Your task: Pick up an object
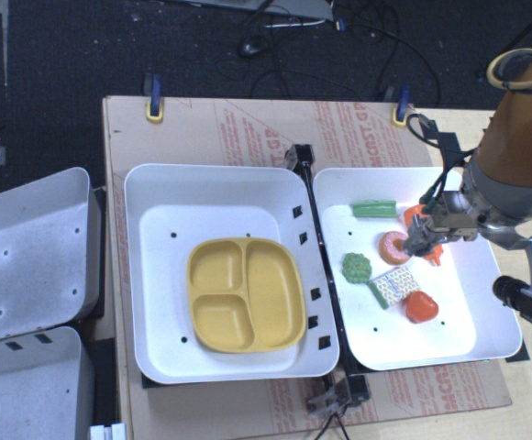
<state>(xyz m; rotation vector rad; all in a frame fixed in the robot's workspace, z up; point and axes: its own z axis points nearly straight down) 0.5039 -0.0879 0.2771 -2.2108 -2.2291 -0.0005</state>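
In the right bin point(449, 342) lie a green stick-shaped piece point(373, 210), a pink ring-shaped donut point(393, 247), a green broccoli toy point(357, 267), a white patterned packet with a green edge point(394, 287) and a red tomato-like piece point(421, 307). An orange object point(434, 253) lies partly under the gripper. My gripper point(423, 243) hangs low over the bin's upper right part, right beside the donut and above the orange object. The arm's wrist hides its fingers from this angle.
The left bin point(156, 246) holds a yellow three-compartment plate point(246, 293). A black divider with clips point(316, 255) runs between the bins. White bin lids point(27, 255) lie off the bench at the left. Blue-yellow clamps point(154, 99) hold the board's far edge.
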